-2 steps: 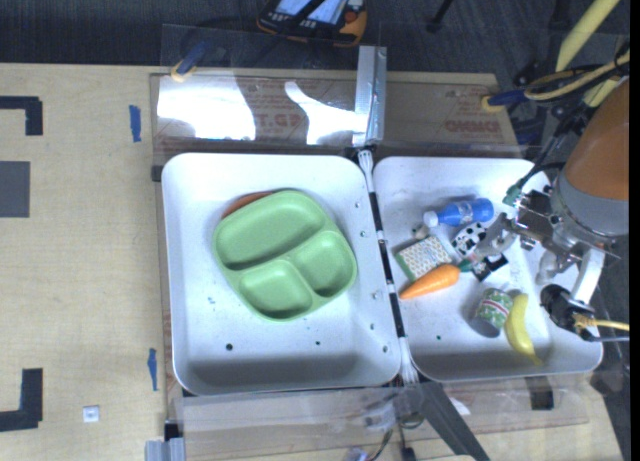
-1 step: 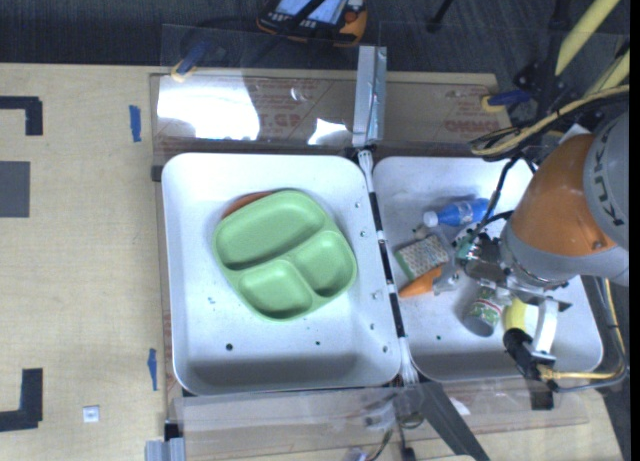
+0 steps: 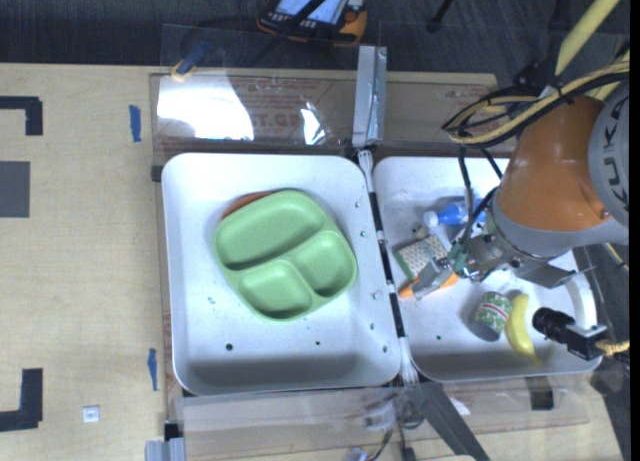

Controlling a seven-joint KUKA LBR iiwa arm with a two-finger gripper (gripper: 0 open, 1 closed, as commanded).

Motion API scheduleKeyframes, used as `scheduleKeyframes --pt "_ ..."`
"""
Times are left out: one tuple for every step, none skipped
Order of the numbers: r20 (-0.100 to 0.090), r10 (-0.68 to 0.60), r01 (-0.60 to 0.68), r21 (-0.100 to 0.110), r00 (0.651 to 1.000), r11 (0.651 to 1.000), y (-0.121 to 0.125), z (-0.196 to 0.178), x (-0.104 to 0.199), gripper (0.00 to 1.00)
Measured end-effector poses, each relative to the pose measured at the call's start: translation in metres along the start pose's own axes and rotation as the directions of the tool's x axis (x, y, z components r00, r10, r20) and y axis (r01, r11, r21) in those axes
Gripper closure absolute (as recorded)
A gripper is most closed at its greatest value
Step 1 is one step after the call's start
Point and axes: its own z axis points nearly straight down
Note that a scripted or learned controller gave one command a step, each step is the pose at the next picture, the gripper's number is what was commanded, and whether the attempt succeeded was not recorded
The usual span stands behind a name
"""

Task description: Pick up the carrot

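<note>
The arm's tool [image 3: 450, 274] reaches low into the right bin [image 3: 560, 364], its fingers seemingly closed around the orange carrot [image 3: 425, 284], whose tip juts out toward the divider between the bins. Just beside the carrot lies a checkered packet [image 3: 420, 252]; a blue item [image 3: 450, 216] sits beyond it. A green can [image 3: 490, 314] and a yellow banana [image 3: 520, 324] rest nearer the bin's front. The left bin [image 3: 200, 349] holds a green divided plate [image 3: 285, 252].

The carrot [image 3: 425, 283] is small and orange, lying at a slant near the right bin's [image 3: 440, 349] left wall, partly hidden.
</note>
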Motion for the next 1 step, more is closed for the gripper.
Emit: scheduleKeyframes --pt "0.0 0.006 -0.006 0.001 1.0 1.0 0.0007 -0.007 -0.0021 1.0"
